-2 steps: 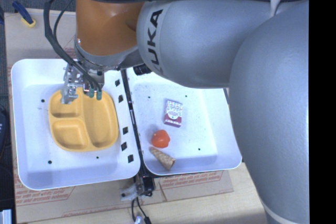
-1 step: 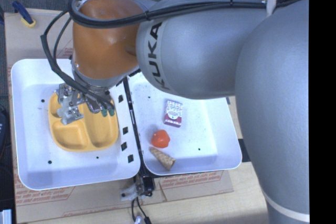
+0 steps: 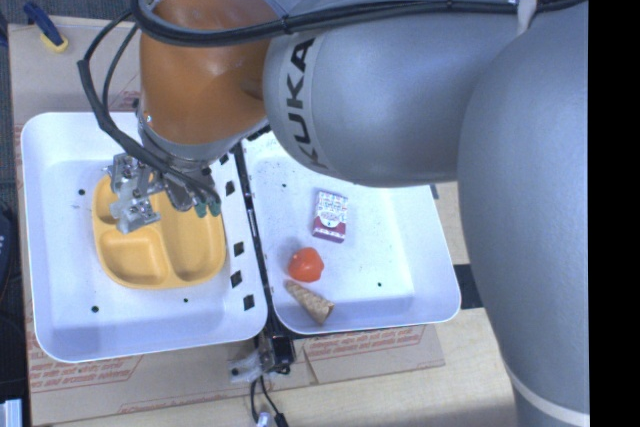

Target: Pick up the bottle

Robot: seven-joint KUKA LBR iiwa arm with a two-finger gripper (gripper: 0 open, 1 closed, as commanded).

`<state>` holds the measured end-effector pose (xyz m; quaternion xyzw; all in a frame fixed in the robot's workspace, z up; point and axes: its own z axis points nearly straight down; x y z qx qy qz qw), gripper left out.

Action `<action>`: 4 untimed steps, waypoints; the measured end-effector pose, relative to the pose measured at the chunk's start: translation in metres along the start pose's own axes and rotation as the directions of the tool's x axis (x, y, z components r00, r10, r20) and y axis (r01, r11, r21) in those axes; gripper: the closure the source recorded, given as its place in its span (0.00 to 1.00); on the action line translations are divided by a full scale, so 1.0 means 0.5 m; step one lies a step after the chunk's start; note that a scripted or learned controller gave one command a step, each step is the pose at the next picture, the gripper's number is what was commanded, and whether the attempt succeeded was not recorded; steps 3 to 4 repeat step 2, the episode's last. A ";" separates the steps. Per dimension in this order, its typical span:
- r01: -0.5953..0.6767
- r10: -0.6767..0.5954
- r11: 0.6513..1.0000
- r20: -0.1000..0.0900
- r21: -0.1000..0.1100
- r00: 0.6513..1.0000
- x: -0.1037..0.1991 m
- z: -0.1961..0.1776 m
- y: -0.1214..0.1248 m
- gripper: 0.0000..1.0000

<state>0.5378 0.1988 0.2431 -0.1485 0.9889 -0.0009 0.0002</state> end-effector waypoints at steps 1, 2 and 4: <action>0.480 -0.480 0.877 0.005 0.001 0.877 0.100 -0.265 0.047 1.00; 0.674 -0.674 0.739 0.001 0.000 0.739 0.131 -0.160 -0.094 1.00; 0.674 -0.674 0.739 0.001 0.000 0.739 0.131 -0.160 -0.094 1.00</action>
